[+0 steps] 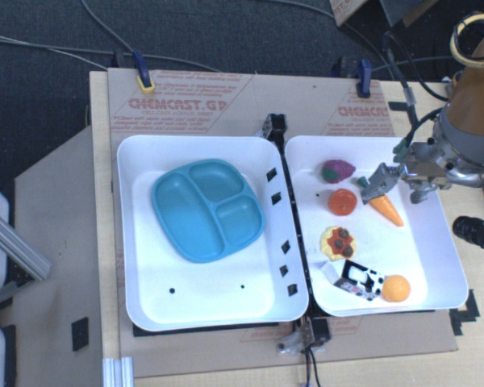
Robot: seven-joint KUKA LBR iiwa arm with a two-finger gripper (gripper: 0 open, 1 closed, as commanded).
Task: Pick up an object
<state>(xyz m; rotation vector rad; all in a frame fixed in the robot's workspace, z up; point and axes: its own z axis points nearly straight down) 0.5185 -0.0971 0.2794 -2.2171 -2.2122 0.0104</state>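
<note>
Jaws (377,185) at frame right, over right bin (436,248); whether clenched or released, cannot tell. Carrot (386,209) just beside jaws, tomato (343,202) near. Left bin (137,216) holds blue divided plate (208,209). Bins sit on brown board (226,103) clamped to tabletop (56,216); dark carpet (48,14) with cables across frame top.

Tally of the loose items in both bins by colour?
Blue: 1, divided plate in the left bin
Purple: 1
Red-orange: 1, tomato
Orange: 2, carrot, round fruit
Yellow with toppings: 1, pizza slice
Black and white: 1, packet
Total: 7
</note>
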